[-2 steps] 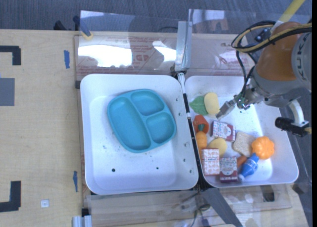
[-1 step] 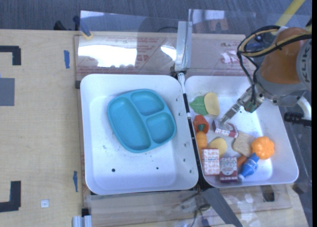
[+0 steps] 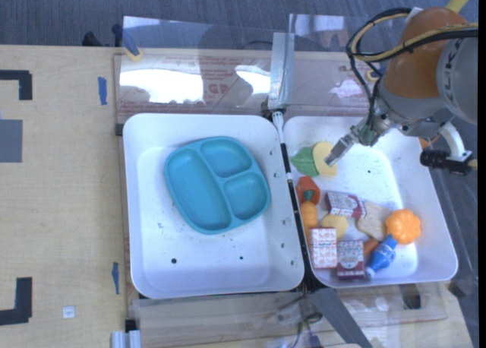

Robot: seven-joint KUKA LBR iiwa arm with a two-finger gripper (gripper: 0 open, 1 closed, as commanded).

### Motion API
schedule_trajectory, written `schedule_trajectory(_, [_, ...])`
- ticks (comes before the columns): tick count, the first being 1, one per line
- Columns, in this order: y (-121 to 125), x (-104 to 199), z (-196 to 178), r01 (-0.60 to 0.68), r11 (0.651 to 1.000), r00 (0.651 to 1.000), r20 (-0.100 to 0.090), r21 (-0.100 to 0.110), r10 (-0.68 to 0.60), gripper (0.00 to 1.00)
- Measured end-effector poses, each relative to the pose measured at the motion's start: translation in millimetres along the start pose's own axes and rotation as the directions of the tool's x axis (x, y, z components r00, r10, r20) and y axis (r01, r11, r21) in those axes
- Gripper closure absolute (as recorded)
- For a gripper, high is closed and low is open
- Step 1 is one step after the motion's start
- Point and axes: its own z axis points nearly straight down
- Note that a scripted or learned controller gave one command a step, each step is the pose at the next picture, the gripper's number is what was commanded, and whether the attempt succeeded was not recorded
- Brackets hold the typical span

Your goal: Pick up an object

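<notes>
A pale desk [image 3: 61, 210] holds two white bins side by side. The left bin [image 3: 144, 263] holds a blue divided plate [image 3: 216, 183]. The arm's jaws [image 3: 334, 153] sit at the far left of the right bin [image 3: 437, 251], touching a yellow piece [image 3: 324, 158] beside a green piece [image 3: 305, 161]; whether they grip it cannot be told. Small toys crowd the bin's near side, including an orange ball [image 3: 403, 226].

Two bins sit side by side on a bench [image 3: 53, 210], with a divided plate [image 3: 217, 183] lying in the left bin [image 3: 152, 263]. Toy foods crowd the right bin [image 3: 433, 255] along its left wall and front, while the gripper [image 3: 335, 153] hangs over that bin's rear left corner.
</notes>
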Motion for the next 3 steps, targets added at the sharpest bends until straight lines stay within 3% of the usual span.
schedule_trajectory(1, [20, 2, 49, -0.019, 1.000, 1.000, -0.014, 0.024, 0.019, 0.00])
schedule_trajectory(2, [-9, -14, 36, -0.048, 0.999, 0.999, -0.004, 0.007, 0.048, 0.00])
schedule_trajectory(3, [15, -7, 0, 0.062, 0.998, 0.998, 0.000, 0.002, -0.062, 0.00])
